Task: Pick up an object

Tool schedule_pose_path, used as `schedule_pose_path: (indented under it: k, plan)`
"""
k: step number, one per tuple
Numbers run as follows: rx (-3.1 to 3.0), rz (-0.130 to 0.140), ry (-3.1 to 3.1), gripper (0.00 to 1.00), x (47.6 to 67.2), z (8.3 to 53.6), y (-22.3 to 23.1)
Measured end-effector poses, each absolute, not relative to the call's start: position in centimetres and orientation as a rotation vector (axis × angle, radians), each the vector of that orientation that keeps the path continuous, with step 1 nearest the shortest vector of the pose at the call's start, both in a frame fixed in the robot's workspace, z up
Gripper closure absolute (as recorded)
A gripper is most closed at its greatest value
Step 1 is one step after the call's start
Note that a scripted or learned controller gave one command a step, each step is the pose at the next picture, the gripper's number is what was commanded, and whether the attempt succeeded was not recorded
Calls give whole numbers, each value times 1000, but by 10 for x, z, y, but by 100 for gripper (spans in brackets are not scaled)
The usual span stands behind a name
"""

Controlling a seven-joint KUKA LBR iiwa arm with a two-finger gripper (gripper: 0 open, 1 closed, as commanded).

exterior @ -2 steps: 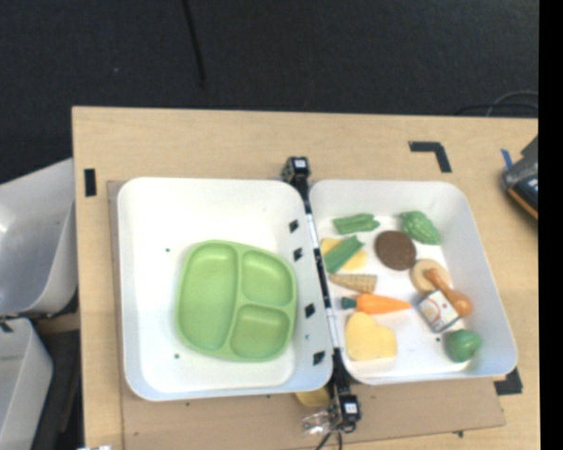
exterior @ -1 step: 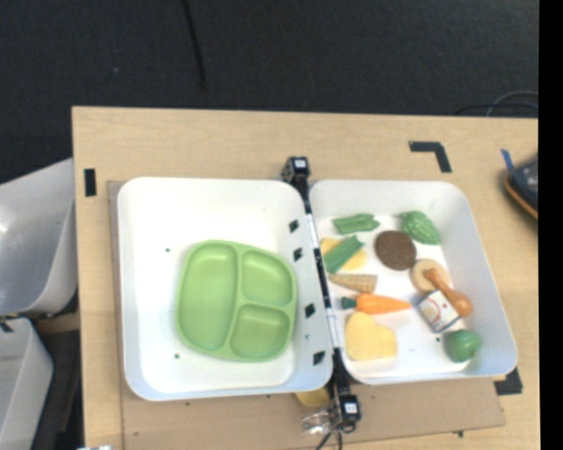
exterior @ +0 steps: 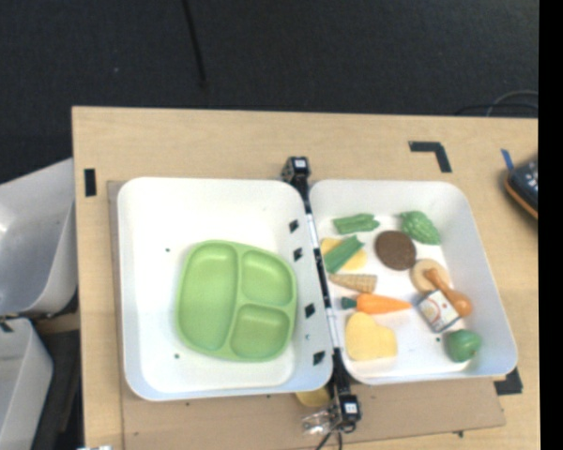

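Note:
The right bin (exterior: 469, 216) holds several toy foods. A green bean pod (exterior: 355, 222) and a leafy green piece (exterior: 419, 226) lie at the back. A brown round cookie (exterior: 394, 248) sits mid-bin, next to a second green pod (exterior: 343, 254) over a yellow piece (exterior: 330, 246). Further forward lie a waffle cone (exterior: 354, 283), an orange carrot (exterior: 383, 303), a pale yellow heart-shaped block (exterior: 370, 337), a small can (exterior: 438, 310), a tan roll (exterior: 430, 274) and a green ball (exterior: 463, 345).
The left bin (exterior: 150, 216) holds a green divided plate (exterior: 235, 299) with three compartments. A black clip (exterior: 296, 168) sits at the back of the seam between the bins, another clip (exterior: 343, 407) at the front. A dark device (exterior: 525, 184) lies at the bench's right edge.

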State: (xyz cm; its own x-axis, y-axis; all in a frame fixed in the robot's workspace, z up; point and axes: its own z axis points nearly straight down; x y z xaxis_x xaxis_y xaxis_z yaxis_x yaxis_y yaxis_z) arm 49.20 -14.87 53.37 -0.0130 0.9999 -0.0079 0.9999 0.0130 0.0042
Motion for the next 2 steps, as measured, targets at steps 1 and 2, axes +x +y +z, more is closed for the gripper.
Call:
schedule_pose_path:
  k: [1,2]
  plan:
    - [2192,-5,2235,100,493,544,-149]
    - [2184,-7,2240,100,494,554,-149]
